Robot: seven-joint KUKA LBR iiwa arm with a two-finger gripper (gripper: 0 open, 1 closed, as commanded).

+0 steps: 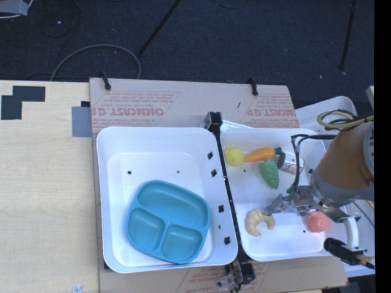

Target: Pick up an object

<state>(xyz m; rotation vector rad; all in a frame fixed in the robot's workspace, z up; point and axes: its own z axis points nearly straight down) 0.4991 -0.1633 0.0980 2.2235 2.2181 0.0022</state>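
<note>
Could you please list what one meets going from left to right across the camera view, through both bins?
Blue divided tray → yellow lemon → croissant → green vegetable → gripper → pink ball

floor: dark carpet [201, 35], cables | bench: pale wood [43, 194] | cardboard sheet [189, 105]

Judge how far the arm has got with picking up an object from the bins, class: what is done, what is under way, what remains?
Done: the arm has reached into the right bin, and its gripper sits low among the toys. Under way: it is next to the croissant, with the pink ball at its other side; nothing is visibly between the fingers. Left: closing on one object and lifting it. The blue tray lies untouched in the left bin.
</note>
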